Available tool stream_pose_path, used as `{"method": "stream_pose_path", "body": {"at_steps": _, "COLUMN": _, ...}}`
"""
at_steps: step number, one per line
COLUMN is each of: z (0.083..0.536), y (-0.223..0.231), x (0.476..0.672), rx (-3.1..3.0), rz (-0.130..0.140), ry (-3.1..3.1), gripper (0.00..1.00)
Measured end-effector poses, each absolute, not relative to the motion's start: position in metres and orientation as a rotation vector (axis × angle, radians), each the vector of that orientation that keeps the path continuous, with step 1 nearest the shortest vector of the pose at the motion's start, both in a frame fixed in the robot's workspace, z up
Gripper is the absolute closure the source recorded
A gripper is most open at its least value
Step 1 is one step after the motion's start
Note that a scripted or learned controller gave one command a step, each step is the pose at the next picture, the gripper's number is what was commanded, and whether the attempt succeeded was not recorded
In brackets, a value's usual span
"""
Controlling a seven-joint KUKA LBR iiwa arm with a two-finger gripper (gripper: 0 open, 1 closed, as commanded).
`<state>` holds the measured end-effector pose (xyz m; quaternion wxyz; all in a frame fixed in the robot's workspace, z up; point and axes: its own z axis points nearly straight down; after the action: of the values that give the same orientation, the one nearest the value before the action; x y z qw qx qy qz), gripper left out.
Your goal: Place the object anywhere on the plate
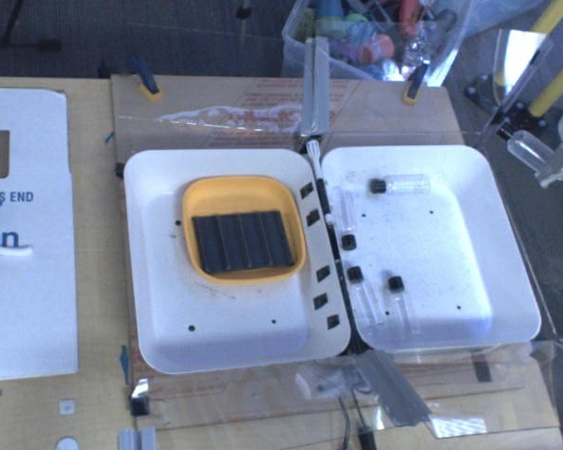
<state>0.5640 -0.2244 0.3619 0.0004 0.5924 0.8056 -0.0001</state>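
- Dark slab: lies flat on the yellow plate, roughly centred and a little toward the near rim. Its long side runs across the view. All of it sits within the plate's edge.
- Look: near-black, rectangular and thin, with a matte face. Lengthwise grooves split it into about four ribs. Its corners are square, and I can read no label.
- Handling, judged: it looks stiff and light, probably plastic or rubber. Lying so low, it gives little side wall to pinch. The grooved top should give some grip, though the smooth plate under it may let it slide when nudged.
- Where to take hold, judged: across the short width, with fingers on the two long edges near the middle. The plate's raised rim crowds the ends.
- Task standing, judged: if this slab is the object, it already rests on the plate.
- Claw: I cannot tell how far open it is, or whether it has hold of anything.
- Plate: shallow, with rounded corners, sitting in the left bin toward its far side.
- Right bin: holds a clear tube with a black cap near the far wall. Smaller black-capped pieces lie nearer the middle, well apart from the plate.
- Beyond the bins: a clear tub of coloured oddments at the far side, and a white board to the left.
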Motion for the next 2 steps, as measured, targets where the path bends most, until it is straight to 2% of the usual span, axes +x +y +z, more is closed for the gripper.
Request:
{"method": "stream_pose_path", "body": {"at_steps": 1, "z": 0.433, "y": -0.222, "x": 0.586, "rx": 1.508, "rz": 0.001, "ry": 2.746, "gripper": 1.0}}
{"method": "stream_pose_path", "body": {"at_steps": 2, "z": 0.436, "y": -0.221, "x": 0.611, "rx": 1.261, "rz": 0.001, "ry": 2.867, "gripper": 1.0}}
